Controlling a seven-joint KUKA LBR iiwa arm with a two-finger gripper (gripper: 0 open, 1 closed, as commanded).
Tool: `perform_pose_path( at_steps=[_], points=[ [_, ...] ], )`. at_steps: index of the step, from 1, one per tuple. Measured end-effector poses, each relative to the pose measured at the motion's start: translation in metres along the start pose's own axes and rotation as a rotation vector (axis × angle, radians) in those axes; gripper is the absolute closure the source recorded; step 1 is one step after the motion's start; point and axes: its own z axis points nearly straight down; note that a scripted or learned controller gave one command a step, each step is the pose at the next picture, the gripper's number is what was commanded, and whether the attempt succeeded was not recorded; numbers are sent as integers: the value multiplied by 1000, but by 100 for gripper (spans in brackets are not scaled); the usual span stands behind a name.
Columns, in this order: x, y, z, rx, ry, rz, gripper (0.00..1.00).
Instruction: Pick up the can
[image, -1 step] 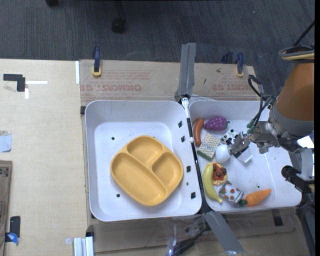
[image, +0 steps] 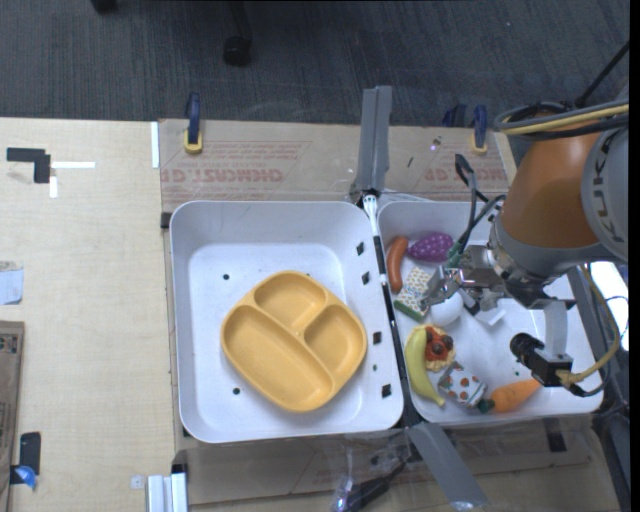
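Clearly the can (image: 461, 385) is not yet lifted; it lies just beside the banana (image: 419, 364). Above the banana hangs the tool (image: 445, 287), whether wide or narrow I cannot tell

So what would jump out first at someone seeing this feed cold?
Probably the yellow divided plate, lying alone in the left bin. Next, the grey and orange arm reaching over the right bin, its claw down among a clutter of toy food: a banana, carrot, hot dog and purple grapes.

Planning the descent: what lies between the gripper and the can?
In the camera view, between gripper and can lie a white egg and a strawberry.
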Motion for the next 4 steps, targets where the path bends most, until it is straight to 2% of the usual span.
perform_pose_path(
  at_steps=[1, 2, 3, 4],
  points=[
    [-46, -43, 99, -3, 1, 79, 0],
    [-47, -43, -19, -3, 0, 15, 0],
    [-48, -42, -27, -2, -1, 17, 100],
    [-48, -42, -27, -2, -1, 18, 0]
  ],
)
